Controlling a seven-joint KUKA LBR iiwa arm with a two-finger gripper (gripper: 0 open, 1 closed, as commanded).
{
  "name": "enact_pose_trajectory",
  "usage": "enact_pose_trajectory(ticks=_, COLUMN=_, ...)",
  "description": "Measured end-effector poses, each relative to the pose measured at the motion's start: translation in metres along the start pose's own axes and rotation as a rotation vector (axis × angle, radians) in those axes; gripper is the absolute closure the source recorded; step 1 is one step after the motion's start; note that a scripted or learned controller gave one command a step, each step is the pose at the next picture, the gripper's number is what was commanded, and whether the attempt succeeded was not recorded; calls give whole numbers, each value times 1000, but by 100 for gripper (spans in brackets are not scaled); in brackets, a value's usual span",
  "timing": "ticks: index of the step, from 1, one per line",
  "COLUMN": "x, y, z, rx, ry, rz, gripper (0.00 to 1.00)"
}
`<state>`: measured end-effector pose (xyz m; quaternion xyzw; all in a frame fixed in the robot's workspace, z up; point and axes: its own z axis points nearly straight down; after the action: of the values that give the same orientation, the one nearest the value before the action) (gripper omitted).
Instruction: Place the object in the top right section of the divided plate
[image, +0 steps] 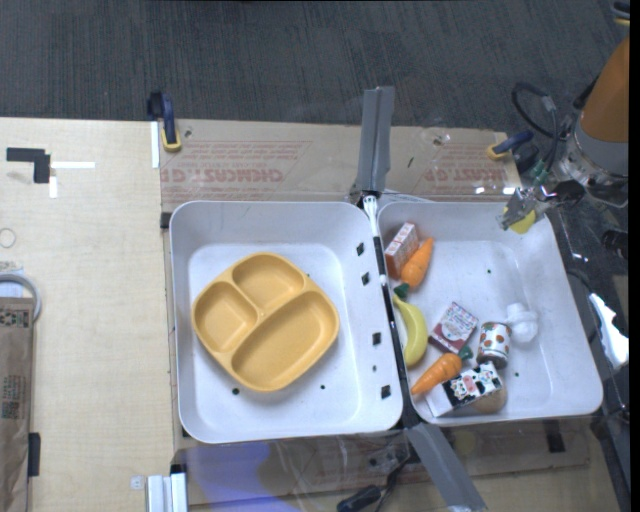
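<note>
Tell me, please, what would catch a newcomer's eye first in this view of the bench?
The yellow divided plate stands out most, lying alone in the left bin. Next come the toy foods crowded in the right bin: two carrots, a banana by the divider, and small cartons and a can. The end effector hovers over that bin's far right corner.

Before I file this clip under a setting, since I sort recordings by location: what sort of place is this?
Probably a robotics lab bench: two white bins clamped to a wooden table, toy food such as a banana, and a cabled robot arm.
</note>
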<state>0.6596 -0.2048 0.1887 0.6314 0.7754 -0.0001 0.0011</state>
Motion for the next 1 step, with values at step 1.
enact_pose_trajectory(ticks=1, x=0, y=0, z=0, rx=0, ry=0, rz=0, gripper=0)
